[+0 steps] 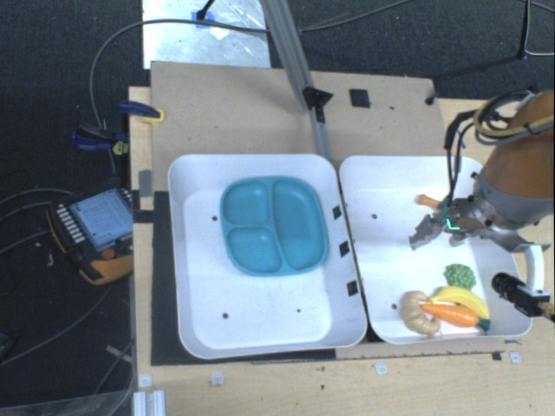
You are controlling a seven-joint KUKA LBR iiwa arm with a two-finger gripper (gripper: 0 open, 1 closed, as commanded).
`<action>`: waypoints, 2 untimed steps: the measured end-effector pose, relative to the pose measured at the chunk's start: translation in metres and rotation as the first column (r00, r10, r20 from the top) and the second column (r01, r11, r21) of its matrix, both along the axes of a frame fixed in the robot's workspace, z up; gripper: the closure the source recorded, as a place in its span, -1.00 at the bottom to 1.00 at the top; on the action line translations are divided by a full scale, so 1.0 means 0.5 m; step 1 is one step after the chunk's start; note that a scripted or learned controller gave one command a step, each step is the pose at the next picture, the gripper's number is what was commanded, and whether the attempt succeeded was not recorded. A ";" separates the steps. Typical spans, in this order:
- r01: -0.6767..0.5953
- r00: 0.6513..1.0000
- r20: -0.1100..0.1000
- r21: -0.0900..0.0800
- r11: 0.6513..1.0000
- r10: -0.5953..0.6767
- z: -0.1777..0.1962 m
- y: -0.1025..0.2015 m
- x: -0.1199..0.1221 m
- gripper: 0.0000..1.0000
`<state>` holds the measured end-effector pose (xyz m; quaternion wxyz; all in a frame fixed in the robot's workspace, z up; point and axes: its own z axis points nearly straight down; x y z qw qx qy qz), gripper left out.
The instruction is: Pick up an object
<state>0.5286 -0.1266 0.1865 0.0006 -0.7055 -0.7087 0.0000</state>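
Observation:
Several toy foods lie in the near right corner of the right bin (381, 189): a tan lumpy piece (419, 313), an orange carrot (450, 314), a yellow banana (464, 298) and a green broccoli (460, 276). A small orange piece (427, 201) lies further back in the same bin. My gripper (438, 235) hangs over the middle right of that bin, above and just behind the food pile. Its fingers (421, 236) are spread open with nothing between them.
The left bin (195, 258) holds a blue divided plate (274, 224). A grey pole (290, 46) slants in from the top, ending at the bins' back edge. Cables and a small device (91, 224) lie off the bench to the left.

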 end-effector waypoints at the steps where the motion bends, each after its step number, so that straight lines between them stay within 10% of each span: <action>1: 0.000 1.000 0.001 0.000 1.000 0.000 0.001 0.000 0.001 -1.00; 2: 0.003 1.000 -0.001 0.000 1.000 -0.003 -0.085 0.004 -0.010 -1.00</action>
